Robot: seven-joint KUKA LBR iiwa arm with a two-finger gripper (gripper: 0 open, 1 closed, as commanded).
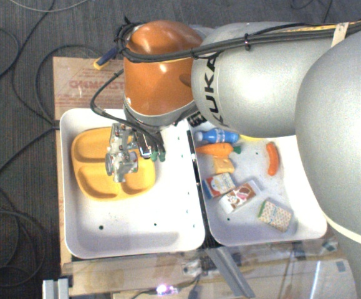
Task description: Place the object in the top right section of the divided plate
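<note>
The yellow divided plate lies in the left bin, toward its upper left. My gripper hangs over the plate's right side, its metal body covering the divider and part of the right sections. No object can be made out at its tip from this angle. The orange wrist band and the grey arm hide the bin's upper right corner.
The right bin holds a blue bottle, an orange carrot, a red sausage and several small packets. A cardboard sheet lies behind the left bin. Cables run across the dark floor.
</note>
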